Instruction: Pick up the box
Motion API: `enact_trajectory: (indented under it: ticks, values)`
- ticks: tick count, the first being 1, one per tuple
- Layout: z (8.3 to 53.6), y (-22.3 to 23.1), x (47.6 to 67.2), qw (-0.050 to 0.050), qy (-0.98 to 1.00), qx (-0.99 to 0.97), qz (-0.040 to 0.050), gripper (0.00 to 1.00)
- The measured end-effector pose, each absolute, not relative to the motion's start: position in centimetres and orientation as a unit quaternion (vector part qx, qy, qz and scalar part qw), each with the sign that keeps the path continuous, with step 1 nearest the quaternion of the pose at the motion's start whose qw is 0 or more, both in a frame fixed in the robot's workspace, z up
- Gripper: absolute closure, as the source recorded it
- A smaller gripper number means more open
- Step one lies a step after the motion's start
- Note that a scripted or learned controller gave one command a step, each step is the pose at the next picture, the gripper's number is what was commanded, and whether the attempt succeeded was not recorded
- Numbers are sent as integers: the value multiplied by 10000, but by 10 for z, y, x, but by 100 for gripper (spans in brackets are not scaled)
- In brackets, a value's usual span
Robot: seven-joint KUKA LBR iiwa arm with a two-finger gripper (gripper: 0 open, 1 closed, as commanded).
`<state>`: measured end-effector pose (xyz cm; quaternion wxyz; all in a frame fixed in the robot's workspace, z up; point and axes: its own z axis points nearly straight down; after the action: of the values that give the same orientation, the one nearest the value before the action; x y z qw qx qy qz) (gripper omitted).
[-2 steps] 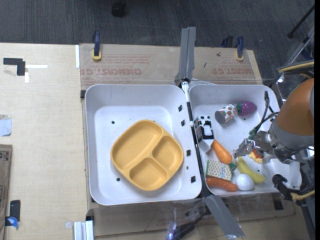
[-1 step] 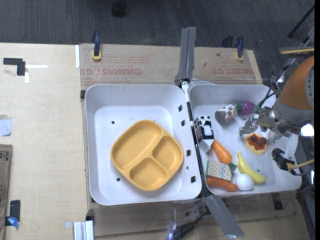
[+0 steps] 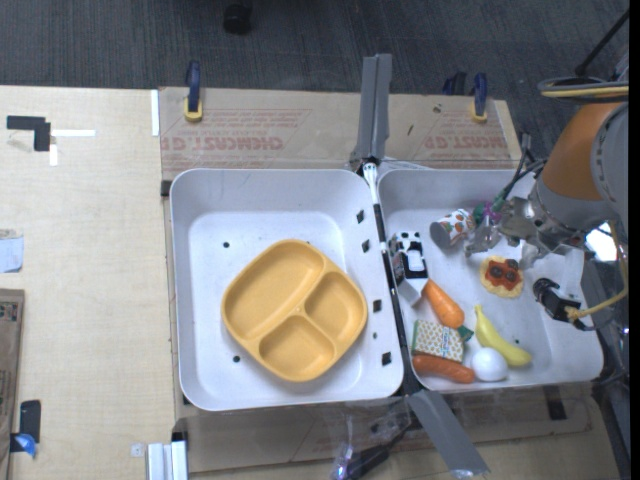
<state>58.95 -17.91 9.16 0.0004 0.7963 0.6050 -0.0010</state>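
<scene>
Box [image 3: 438, 340] looks light, stiff cardboard, wedged between two carrots [image 3: 443, 304]; its long edges suit pinching. Hand [image 3: 498, 236] hovers apart; whether spread, unclear.

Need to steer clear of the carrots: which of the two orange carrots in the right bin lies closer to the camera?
The lower carrot, lying nearly flat along the box's near edge beside the white egg. The other carrot sits farther back, slanted, above the box.

Robotics lab: plywood bench [image 3: 80, 268] on dark carpet [image 3: 300, 18], two white bins [image 3: 190, 298] over clamped cardboard [image 3: 270, 128], blue clamps [image 3: 192, 103] at 12 o'clock, grey-orange arm [image 3: 585, 158] at 3 o'clock.
</scene>
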Motion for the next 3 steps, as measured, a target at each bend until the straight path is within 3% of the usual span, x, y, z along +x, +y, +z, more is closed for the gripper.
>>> enact_trajectory:
  ticks: [1, 2, 3]
  values:
    - [160, -148, 659, 9, 5823, 8130, -5, 0]
    - [176, -168, 622, -2, 6247, 7809, -13, 0]
    - [185, -167, 622, 0, 6258, 7800, -25, 100]
